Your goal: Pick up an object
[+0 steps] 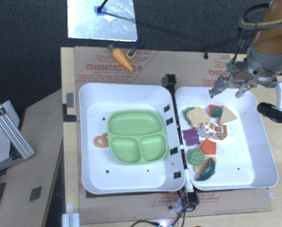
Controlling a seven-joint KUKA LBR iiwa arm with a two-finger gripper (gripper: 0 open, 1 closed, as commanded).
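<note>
The gripper (230, 89) hangs over the far edge of the right bin (261, 141), its two metal fingers spread apart with nothing between them. Above it the arm's orange band and grey wrist curve in from the right.

In the right bin, near its left wall, lies a cluster of small toy foods, well apart from the gripper: a pale, lumpy beige piece (196, 116), a tan wedge (228, 115), a red-and-teal rounded piece (215, 110), a flat white-and-orange waffle-like square (216, 130), a purple jagged-edged piece (190, 136), an orange-red square (208, 146), a knobbly green broccoli head (196, 156), and a dark teal curved piece (205, 170) at the near end.

The left bin (91, 126) holds a smooth, glossy light-green divided plate (136, 136) with three compartments, and an orange pretzel-shaped piece (101, 141) touching its left rim.

Beyond the bins, a toy carrot (121, 58) rests on the printed cardboard (150, 60), near a shiny foil-like sheet (102, 13).
</note>
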